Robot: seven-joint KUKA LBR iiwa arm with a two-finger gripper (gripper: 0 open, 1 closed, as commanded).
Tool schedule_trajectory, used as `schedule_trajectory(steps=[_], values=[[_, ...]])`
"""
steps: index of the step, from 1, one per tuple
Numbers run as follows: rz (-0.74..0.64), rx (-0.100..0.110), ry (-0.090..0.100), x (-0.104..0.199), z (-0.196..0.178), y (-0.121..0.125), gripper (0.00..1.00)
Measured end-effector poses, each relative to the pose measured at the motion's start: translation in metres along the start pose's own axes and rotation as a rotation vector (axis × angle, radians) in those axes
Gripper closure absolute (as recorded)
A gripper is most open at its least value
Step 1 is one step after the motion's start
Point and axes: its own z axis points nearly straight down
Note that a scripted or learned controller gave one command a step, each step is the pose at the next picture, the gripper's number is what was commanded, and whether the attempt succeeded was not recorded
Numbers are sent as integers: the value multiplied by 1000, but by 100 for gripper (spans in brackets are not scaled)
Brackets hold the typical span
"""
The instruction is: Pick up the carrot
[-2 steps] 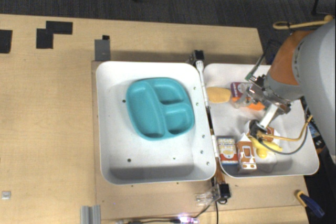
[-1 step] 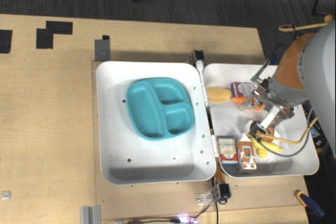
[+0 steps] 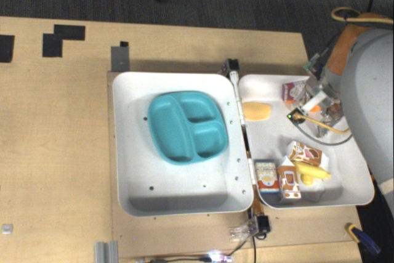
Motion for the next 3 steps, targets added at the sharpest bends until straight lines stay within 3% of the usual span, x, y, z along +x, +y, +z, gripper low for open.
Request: schedule_trajectory(steps=[1,2,3], values=[[108,-30,30,27,-139,-7,0],[-457,-24,9,-18,-67,-6,0],[-762,-29,8,-36,-2,-1,0]])
